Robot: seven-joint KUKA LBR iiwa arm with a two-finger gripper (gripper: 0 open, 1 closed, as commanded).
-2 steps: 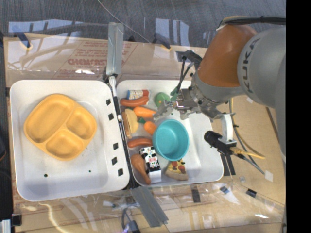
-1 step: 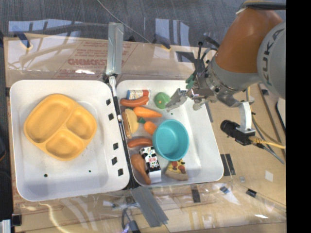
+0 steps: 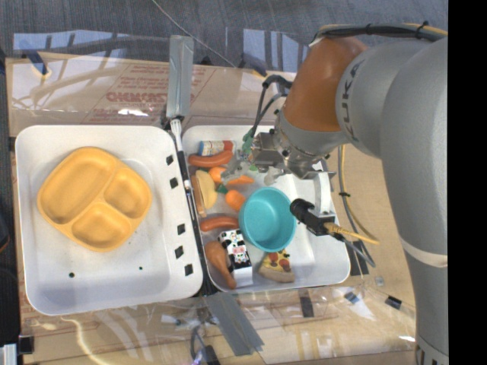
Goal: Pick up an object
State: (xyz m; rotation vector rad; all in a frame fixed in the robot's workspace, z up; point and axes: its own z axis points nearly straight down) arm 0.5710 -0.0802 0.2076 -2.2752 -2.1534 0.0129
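Note:
The right bin [image 3: 335,261] holds several toy foods. A teal bowl [image 3: 268,219] lies tilted near its middle. Around it are a red sausage [image 3: 210,160], a carrot [image 3: 240,179], a small orange [image 3: 235,200], a bread roll [image 3: 204,192] and a second sausage [image 3: 218,223]. At the front lie a cow-patterned carton [image 3: 237,253] and a pizza slice [image 3: 276,267]. My gripper [image 3: 256,160] hangs low over the bin's far part, just above the carrot and beside the red sausage. The wrist hides its tips.
The left bin [image 3: 46,287] holds a yellow divided plate [image 3: 94,196]. A brown toy [image 3: 218,262] lies against the divider wall, left of the carton. The arm covers the right bin's back right corner. Clear plastic sheeting lies behind both bins.

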